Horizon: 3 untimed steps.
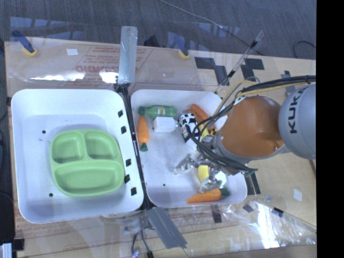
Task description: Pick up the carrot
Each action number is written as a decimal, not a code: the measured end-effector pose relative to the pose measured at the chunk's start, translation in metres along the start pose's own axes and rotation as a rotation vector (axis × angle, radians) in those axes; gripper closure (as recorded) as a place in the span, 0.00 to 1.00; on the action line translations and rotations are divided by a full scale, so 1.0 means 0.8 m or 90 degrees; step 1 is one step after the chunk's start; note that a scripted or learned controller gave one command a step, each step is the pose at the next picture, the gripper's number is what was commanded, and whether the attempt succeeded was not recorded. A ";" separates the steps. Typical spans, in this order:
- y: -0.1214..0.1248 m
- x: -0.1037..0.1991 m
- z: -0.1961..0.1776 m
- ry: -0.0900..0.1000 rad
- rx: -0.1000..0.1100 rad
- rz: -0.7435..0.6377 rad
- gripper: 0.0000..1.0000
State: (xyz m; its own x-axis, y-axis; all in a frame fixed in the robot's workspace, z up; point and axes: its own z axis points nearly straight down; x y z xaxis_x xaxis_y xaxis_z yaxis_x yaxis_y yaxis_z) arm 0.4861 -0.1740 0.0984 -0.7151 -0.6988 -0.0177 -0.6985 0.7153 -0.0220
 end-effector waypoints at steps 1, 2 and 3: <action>0.007 -0.011 0.007 0.003 -0.014 -0.297 0.00; -0.005 0.005 0.002 -0.004 -0.008 -0.165 0.00; 0.001 0.010 -0.027 0.005 -0.015 -0.325 0.00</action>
State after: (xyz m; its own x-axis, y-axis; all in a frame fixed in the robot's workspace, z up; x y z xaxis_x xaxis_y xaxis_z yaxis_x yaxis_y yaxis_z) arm 0.4791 -0.1793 0.1196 -0.2824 -0.9593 -0.0033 -0.9593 0.2824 -0.0038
